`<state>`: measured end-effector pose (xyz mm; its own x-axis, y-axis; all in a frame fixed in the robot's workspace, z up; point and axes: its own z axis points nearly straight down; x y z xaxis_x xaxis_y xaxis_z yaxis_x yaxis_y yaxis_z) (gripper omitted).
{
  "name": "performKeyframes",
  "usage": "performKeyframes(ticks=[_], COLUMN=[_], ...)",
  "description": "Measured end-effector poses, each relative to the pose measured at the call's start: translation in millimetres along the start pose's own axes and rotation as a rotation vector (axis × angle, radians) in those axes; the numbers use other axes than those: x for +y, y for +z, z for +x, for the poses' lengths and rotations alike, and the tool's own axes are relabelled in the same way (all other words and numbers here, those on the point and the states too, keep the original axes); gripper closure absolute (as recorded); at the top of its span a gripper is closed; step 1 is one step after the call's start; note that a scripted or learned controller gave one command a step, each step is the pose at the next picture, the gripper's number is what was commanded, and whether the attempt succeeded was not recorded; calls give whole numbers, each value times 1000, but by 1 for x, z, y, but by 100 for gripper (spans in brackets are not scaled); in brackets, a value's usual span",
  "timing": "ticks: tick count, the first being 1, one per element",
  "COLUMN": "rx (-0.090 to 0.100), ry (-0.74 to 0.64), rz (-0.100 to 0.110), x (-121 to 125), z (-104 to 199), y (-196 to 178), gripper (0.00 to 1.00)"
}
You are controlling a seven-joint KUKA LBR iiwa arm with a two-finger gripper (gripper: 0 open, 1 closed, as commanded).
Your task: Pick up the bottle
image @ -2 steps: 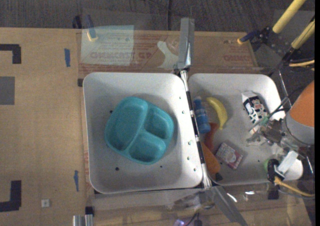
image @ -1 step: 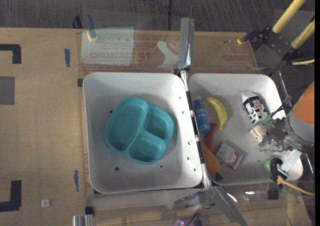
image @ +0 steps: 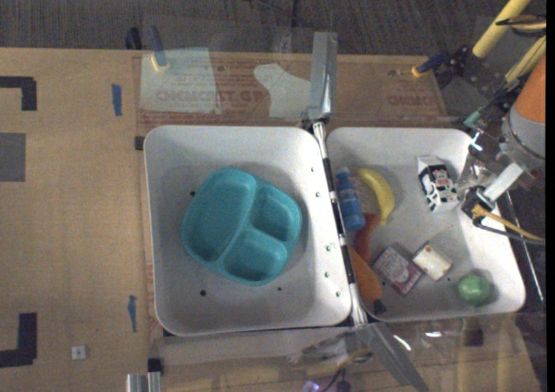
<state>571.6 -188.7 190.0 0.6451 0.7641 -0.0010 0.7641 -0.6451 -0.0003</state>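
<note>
From my console I see the bottle, small and blue with a paler label band around its middle. It lies on its side in the right bin, pressed along that bin's left wall, its long axis running up and down the view with a slight tilt. A banana lies just beside it on the right, and an orange carrot-like piece sits just below it.

A single fixed camera is looking down at a slant from above the bench, taking in both white bins: the left bin and the right bin. The arm is entering from the right edge.
</note>
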Motion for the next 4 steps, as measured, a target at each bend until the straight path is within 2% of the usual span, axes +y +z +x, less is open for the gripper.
performKeyframes(ticks=[1, 2, 3, 4], rx=[-1, -1, -2, 0], ry=[314, 631, 665, 670], rz=[1, 1, 4, 3], x=[-26, -47, -62, -89], z=[8, 45, 81, 105], y=[-89, -113, -104, -107], gripper=[100, 100, 100, 100])
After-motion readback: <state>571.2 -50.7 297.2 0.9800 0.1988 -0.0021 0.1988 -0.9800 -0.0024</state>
